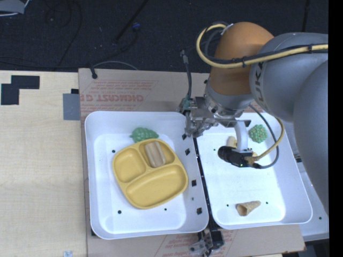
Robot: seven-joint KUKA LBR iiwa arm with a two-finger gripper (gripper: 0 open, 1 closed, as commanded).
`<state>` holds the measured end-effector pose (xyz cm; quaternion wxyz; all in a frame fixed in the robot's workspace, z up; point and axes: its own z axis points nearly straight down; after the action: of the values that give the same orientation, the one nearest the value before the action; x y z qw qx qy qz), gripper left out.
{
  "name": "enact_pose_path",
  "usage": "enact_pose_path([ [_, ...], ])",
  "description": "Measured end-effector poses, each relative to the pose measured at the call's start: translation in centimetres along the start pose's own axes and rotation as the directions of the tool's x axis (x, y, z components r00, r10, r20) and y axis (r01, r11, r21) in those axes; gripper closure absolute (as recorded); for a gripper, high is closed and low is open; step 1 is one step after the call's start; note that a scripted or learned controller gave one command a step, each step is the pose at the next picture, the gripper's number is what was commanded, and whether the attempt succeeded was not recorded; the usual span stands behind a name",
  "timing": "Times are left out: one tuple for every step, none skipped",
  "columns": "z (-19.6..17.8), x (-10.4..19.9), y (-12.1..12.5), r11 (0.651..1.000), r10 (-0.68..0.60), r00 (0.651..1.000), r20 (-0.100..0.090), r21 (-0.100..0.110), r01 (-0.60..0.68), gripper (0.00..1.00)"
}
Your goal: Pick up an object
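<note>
Nearest, a tan cone (248,208) lies on its side on the floor of the right bin (289,197), to the right of the yellow tray (150,189) and a little nearer than it; its long axis runs roughly left to right, the wide mouth toward the tray and the tip pointing away and slightly farther back. The yellow tray itself sits in the left bin (102,208), set on a diagonal, with its large compartment on the near side and two smaller ones behind. A tan roll (156,154) rests in the tray's far right compartment, its length running near to far. Just behind the tray's far edge, touching or almost touching it, lies a green leafy piece (143,134). Right of the tray's far corner, over the seam where the two bins meet, hangs the gripper (194,128), and whether it is open or closed cannot be told; nothing is seen held in it. Farther right of the tray, a small pale piece (231,141) and a green knobbly cluster (258,133) lie in the right bin's far part, near each other but apart. The grey arm (289,79) rises behind them.
</note>
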<state>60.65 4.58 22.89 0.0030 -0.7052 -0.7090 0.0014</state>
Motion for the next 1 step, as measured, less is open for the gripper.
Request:
enact_pose_path([
  [-0.78,5.1,0.36,1.0,0.0,1.0,0.0,-0.004,0.0,1.0],
])
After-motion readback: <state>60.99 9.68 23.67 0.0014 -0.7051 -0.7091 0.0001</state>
